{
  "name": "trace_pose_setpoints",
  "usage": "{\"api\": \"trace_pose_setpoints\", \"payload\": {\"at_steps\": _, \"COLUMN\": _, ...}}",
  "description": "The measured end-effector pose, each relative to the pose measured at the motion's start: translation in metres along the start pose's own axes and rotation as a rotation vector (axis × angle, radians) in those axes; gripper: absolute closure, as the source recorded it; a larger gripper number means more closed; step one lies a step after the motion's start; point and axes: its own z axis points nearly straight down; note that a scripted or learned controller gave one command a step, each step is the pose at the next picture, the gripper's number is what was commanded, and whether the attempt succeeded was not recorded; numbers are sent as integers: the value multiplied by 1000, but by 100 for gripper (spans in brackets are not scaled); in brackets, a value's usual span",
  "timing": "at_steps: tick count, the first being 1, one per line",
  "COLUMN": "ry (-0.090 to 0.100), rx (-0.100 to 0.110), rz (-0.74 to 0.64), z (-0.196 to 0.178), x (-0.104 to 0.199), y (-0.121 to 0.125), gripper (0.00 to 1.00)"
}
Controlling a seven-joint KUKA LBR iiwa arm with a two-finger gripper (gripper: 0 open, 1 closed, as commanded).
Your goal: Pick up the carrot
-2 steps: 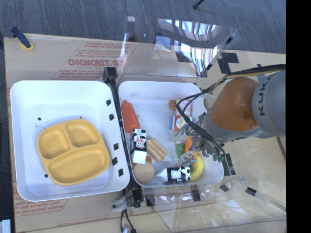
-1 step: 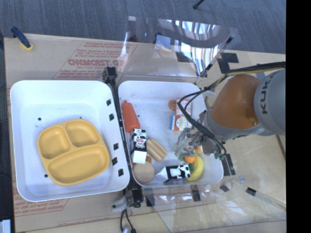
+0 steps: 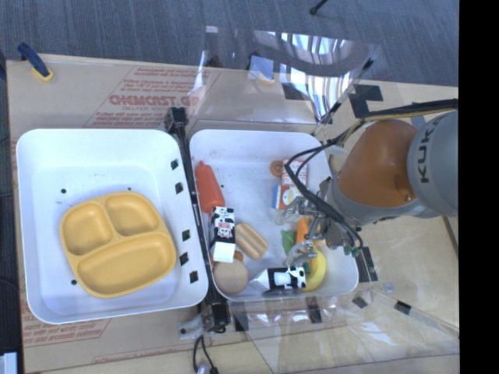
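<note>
The carrot (image 3: 301, 230), a small orange piece with a green leafy end (image 3: 288, 242), lies in the right white bin (image 3: 257, 142) toward its right side. My gripper (image 3: 309, 226) hangs directly over it, low in the bin, and covers part of the orange body. The arm's orange band (image 3: 378, 166) and grey wrist reach in from the right and hide the bin's right wall. Cables run across the wrist, so how the gripper meets the carrot is not readable.
A long red-orange stick (image 3: 208, 187) lies by the right bin's left wall, with a cow-print carton (image 3: 224, 233), a bun (image 3: 251, 241) and an egg (image 3: 230, 276) below it. A banana (image 3: 316, 269) and another cow-print carton (image 3: 282, 278) sit at the front. The left bin holds a yellow divided plate (image 3: 117, 244).
</note>
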Motion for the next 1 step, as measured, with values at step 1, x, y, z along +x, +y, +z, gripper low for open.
{"api": "trace_pose_setpoints", "payload": {"at_steps": 1, "ry": -3, "rx": 1, "rz": -9, "z": -11, "x": -2, "y": 1, "gripper": 100}}
